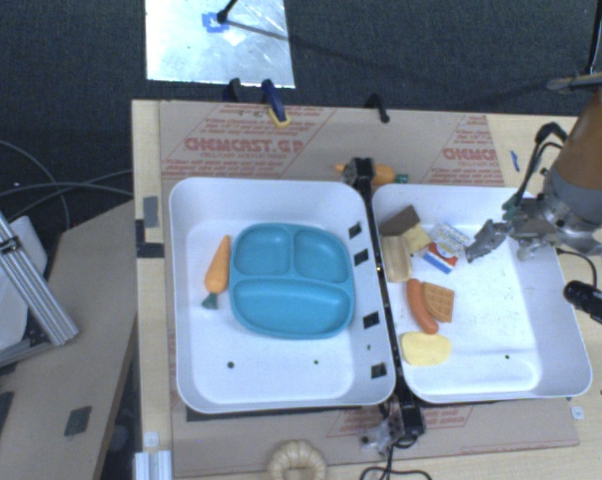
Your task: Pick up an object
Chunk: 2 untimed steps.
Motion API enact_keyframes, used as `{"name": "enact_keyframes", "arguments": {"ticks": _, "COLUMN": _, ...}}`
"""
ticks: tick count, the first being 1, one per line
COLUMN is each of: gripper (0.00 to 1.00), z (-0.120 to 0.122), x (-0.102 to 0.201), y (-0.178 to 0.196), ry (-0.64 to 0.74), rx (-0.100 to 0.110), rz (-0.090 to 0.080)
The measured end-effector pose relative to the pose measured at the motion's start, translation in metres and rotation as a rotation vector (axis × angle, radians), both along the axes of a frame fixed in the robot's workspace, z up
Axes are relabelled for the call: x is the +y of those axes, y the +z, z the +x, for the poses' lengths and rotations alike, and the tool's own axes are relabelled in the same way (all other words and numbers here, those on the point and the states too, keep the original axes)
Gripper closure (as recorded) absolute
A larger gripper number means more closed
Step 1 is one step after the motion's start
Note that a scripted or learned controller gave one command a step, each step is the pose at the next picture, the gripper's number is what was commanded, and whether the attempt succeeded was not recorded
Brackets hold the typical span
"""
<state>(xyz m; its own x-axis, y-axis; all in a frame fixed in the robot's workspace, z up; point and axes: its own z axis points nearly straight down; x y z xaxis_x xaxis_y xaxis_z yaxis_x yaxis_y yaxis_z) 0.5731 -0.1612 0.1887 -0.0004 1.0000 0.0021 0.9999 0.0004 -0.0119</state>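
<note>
A cardboard-covered worktop (311,133) carries two white bins side by side. In the right bin (556,353), nearest the front lies a yellow piece (425,348), then a red sausage (420,305) touching a waffle (439,299), then beige and brown blocks (398,238) and a small packet (444,250). The fingers (484,241) hover just right of the packet, gripping nothing; whether they are parted I cannot tell. The left bin (196,368) holds a blue divided plate (291,280) and a carrot (217,268).

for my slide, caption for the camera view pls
KUKA arm's gripper hovers over the right bin near toy food; blue divided plate and carrot lie in the left bin.
</note>
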Motion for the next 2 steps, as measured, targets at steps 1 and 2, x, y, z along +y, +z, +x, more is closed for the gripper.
{"name": "enact_keyframes", "arguments": {"ticks": 1, "gripper": 0.0, "z": 0.003, "x": 0.0, "y": 0.007, "ry": 0.003, "rx": -0.014, "rz": -0.003}}
{"name": "enact_keyframes", "arguments": {"ticks": 2, "gripper": 0.0, "z": 0.005, "x": -0.003, "y": -0.055, "ry": 0.001, "rx": -0.009, "rz": -0.002}}
